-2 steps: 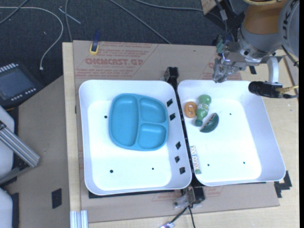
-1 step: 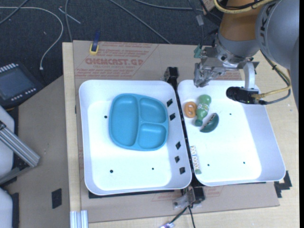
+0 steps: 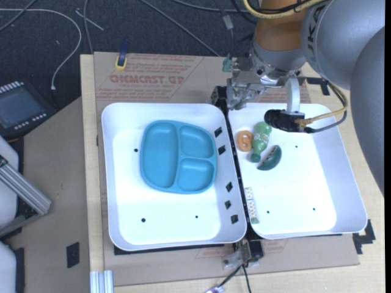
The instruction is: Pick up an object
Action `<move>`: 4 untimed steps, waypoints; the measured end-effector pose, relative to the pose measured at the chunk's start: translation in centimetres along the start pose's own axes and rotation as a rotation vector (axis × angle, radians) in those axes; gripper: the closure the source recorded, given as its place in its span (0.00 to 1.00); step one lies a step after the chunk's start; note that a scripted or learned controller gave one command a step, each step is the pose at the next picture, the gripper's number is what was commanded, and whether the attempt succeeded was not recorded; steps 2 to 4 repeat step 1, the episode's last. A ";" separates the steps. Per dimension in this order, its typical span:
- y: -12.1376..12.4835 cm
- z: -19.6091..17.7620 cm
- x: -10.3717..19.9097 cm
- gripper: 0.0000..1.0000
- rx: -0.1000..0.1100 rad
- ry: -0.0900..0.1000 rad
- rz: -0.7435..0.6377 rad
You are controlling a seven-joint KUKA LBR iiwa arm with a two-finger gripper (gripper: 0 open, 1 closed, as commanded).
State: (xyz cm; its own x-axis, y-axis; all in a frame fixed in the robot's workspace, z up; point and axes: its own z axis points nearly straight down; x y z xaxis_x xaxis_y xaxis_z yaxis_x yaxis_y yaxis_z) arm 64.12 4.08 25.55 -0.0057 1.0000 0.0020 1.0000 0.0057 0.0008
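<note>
A blue tray [image 3: 178, 156] lies in the left bin [image 3: 116, 182]. The claw [image 3: 239, 96] hangs at the right bin's [image 3: 317, 188] back-left corner, holding nothing; fingers unclear. Just in front lie an orange piece [image 3: 244, 141], green piece [image 3: 261, 137] and dark wedge [image 3: 270, 157].

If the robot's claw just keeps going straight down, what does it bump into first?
Probably the raised edge where the two white bins meet, just below the gripper. Depth is hard to judge from this slanted view.
</note>
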 end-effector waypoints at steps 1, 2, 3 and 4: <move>-0.1 1.7 4.6 1.00 0.005 0.000 0.001; -0.1 1.7 4.6 1.00 0.005 0.000 0.001; -0.1 1.7 4.6 1.00 0.005 0.000 0.001; -0.1 1.7 4.6 1.00 0.005 0.000 0.001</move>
